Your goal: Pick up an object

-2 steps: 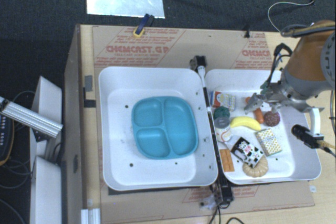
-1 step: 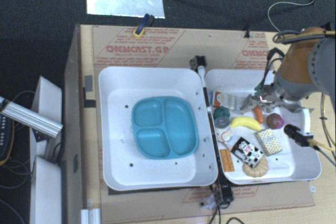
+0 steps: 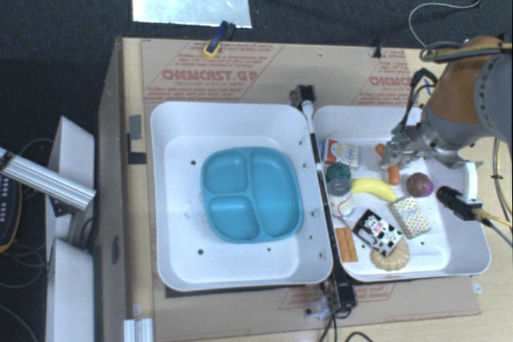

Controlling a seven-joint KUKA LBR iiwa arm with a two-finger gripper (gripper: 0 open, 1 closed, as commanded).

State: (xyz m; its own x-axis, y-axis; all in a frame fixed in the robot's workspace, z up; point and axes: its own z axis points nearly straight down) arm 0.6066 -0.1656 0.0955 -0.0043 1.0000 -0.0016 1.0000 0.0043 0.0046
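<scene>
one curved smooth banana point(image 3: 373, 187) beside round purple ball point(image 3: 419, 185).

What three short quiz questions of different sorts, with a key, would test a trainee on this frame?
1. True or false: the blue plastic divided plate lies in the right white bin.
2. Which lies closest to the yellow banana?
A. the yellow clip on the cardboard
B. the dark purple round fruit
C. the silver foil sheet on the floor
3. Fill in: the tool hangs over the ____ bin.

Key: 1 false, the plate is in the left white bin. 2 B. 3 right.
</scene>
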